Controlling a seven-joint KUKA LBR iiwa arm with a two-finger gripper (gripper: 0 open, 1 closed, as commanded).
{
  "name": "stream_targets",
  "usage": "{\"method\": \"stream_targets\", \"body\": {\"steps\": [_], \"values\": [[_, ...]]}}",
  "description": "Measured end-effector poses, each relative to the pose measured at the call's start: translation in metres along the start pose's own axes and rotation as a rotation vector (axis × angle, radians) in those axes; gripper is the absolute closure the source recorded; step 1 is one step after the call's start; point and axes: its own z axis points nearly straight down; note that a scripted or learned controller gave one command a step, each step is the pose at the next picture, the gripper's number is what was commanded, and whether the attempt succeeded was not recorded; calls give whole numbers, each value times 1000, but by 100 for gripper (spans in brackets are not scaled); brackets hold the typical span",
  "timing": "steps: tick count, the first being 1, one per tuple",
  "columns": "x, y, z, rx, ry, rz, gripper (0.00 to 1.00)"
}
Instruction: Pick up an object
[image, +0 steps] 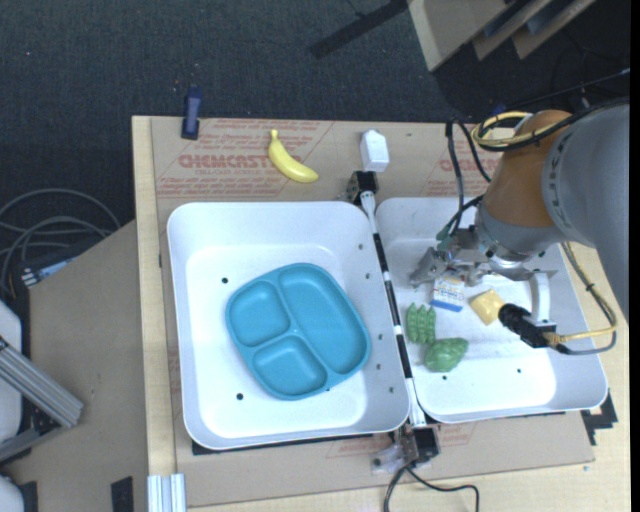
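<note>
Reaching is the step I judge we are on: my gripper (447, 262) hangs low in the right bin (520, 395) at the right of the frame, and I cannot tell its state. A small card (449, 295) lies just under it, with a yellow block (485, 306) and green toys (432, 338) close by. Next I would drop straight down, minding the bin wall (385, 270) on the left.

At the frame's right you see the arm (590, 170): a fat, smooth grey cylinder with an orange band (520, 180) above the wrist. Black and yellow cables loop beside the band, and its gripper (450, 262) is grey metal.
</note>
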Motion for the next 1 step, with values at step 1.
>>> {"method": "stream_targets", "body": {"steps": [1], "values": [[0,0,-10,-2,-1,0,100]]}}
